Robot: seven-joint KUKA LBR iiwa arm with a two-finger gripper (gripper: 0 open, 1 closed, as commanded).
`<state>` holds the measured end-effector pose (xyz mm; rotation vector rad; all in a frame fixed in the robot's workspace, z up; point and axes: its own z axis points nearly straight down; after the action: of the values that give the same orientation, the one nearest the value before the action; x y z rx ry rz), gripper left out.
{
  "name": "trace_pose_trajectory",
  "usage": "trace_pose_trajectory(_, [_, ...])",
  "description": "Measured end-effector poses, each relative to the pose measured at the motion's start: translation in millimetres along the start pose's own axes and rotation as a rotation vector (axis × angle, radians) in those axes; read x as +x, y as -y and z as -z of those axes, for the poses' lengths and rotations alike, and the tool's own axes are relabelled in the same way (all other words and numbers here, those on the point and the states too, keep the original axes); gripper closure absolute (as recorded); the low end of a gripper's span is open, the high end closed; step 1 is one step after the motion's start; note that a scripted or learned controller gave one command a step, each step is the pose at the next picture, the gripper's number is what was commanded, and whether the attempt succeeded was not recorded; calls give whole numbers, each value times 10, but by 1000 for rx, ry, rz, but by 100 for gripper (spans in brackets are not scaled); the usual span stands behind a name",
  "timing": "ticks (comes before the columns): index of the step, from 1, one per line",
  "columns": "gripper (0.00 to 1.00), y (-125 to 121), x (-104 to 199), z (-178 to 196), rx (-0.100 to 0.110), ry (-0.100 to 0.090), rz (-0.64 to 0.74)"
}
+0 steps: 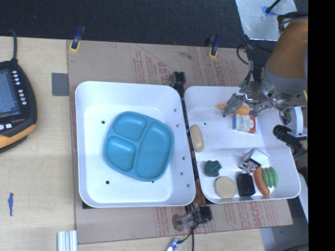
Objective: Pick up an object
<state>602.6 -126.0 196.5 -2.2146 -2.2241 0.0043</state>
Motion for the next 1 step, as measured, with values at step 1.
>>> trace_pose_trajectory(1, [0, -454, -197, -848, 1, 2, 2])
